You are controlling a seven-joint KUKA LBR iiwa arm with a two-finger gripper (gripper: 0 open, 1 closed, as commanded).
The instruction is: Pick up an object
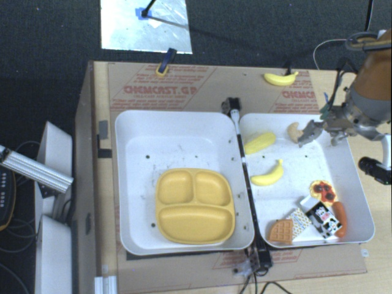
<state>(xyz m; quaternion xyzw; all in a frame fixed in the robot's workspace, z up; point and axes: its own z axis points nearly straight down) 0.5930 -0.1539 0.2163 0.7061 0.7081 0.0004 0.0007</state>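
Tan, a small cashew-shaped piece lies in the right bin near its back wall, just beside the fingers, which stand spread and hold nothing, so a closing grasp could nudge it against the wall and miss

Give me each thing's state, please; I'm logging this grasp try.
Gripper: above the right bin's far end, holding nothing.
Yellow plate: flat in the left bin, right side up.
Banana: lying loose in the right bin.
Waffle: flat at the near rim.
Second banana: outside the bins.
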